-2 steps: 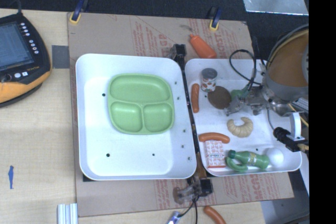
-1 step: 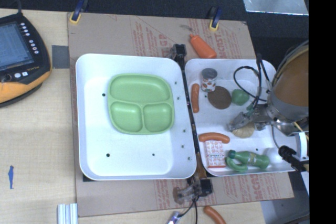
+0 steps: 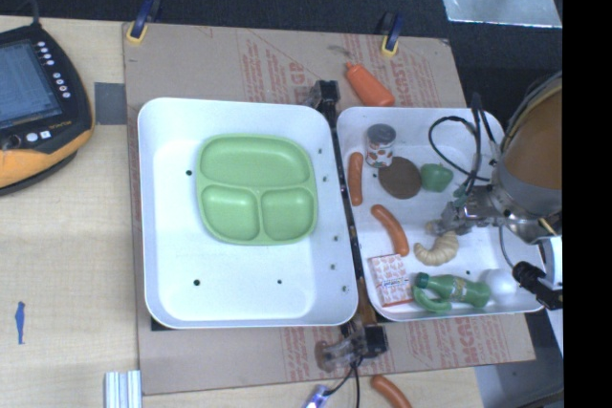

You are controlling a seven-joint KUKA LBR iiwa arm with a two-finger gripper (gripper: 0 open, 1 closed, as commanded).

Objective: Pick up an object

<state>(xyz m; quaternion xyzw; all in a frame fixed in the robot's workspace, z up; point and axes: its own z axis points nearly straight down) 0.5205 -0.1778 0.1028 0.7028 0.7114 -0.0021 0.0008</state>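
The gripper [image 3: 448,225] sits low in the right bin [image 3: 413,118], just above a croissant [image 3: 437,249] near the right edge; whether its fingers are spread cannot be told.

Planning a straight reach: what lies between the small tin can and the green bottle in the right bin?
In the camera view, a brown disc and a croissant lie between can and bottle.

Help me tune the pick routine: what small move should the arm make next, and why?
Probably a short drop straight down onto the croissant. The claw hangs in the right bin just above that pastry's upper end, with nothing visibly held, and the hot dog and green bottle lie a little apart from it.
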